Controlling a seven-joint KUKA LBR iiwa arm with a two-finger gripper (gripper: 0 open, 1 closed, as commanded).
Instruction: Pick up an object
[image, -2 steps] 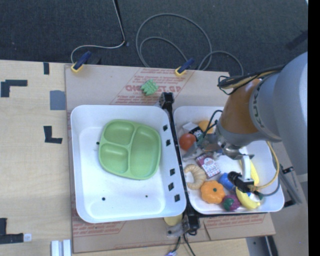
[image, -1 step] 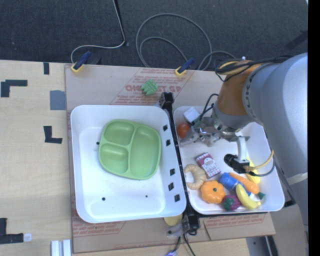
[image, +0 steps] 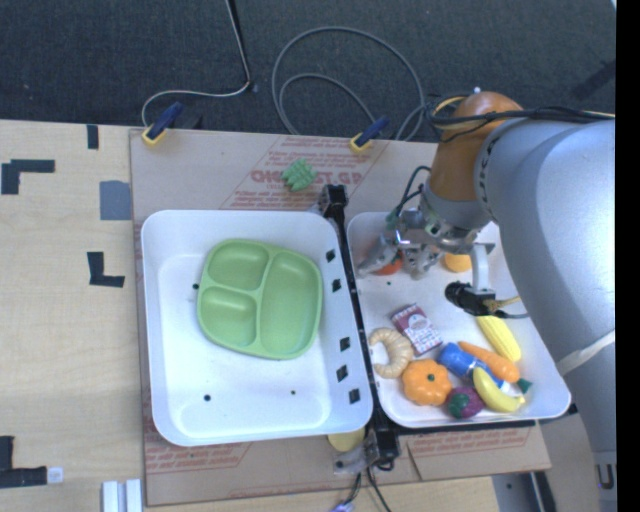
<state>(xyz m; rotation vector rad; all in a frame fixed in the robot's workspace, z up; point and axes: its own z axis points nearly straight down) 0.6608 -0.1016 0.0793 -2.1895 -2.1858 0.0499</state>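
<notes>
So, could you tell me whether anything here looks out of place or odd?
Yes: a small green object lies on the cardboard beyond the left bin, outside both bins. The other toys are crowded in the right bin, and the green divided plate lies flat in the left one.

Grey arm (image: 545, 190) reached in from the right, its pincer (image: 412, 245) low over the right bin (image: 545, 405).

The left bin (image: 165, 300) held a green divided plate (image: 261, 298), lying flat near its middle. The right bin held toy food towards its near end: a small red packet (image: 414, 328), a pale ring-shaped pastry (image: 390, 350), an orange pumpkin (image: 427, 383), a blue piece (image: 458, 358), a carrot (image: 487, 359), a corn cob (image: 499, 337) and a banana (image: 497, 392). The pincer sat at the bin's far end, by an orange-and-grey item too blurred to name. A green lump (image: 298, 177) lay on the bench (image: 60, 300) beyond the bins.
</notes>
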